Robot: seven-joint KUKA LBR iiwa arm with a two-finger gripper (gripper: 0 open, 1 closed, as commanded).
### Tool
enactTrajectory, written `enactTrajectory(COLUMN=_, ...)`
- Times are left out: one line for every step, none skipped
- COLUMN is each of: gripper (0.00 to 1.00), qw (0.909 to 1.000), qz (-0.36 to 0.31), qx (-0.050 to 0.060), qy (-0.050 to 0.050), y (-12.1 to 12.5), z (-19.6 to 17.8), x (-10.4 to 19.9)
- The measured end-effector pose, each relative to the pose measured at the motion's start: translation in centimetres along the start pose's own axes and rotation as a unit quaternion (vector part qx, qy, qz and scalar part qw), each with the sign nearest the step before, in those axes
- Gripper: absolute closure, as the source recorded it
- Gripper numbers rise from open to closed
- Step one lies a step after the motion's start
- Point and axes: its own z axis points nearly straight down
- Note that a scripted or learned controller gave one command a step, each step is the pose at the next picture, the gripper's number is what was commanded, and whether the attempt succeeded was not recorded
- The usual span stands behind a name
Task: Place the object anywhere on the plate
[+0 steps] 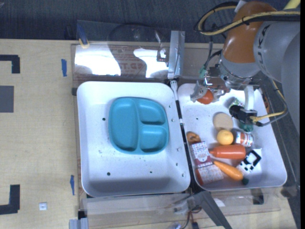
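Carrot (228, 170) lies nearest in right bin (279, 168); blue plate (139, 124) sits left, mid-depth; farther, gripper (205, 93) clamps the small red-orange round object (206, 98), likely light, smooth, slippery: grip across its widest part

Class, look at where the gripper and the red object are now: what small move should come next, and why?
Probably lift straight up. The gripper sits at the right bin's upper-left corner, over a small red-orange object. The blue plate lies in the left bin, past the dividing rims, so height should come first.
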Motion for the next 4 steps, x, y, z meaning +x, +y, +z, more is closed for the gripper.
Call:
enactTrajectory(gripper=1.0, qw=1.0, qz=0.007, qx=0.0, qy=0.002, y=1.8, z=0.0, x=8.5)
enactTrajectory(gripper=1.0, qw=0.9998, qz=0.018, qx=0.003, qy=0.001, y=0.6, z=0.0, x=12.8)
enactTrajectory(gripper=1.0, qw=0.9986, qz=0.052, qx=0.005, qy=0.001, y=-0.9, z=3.8, x=19.0)
enactTrajectory(gripper=0.0, qw=0.9985, qz=0.054, qx=0.004, qy=0.001, y=-0.7, z=3.6, x=18.8)
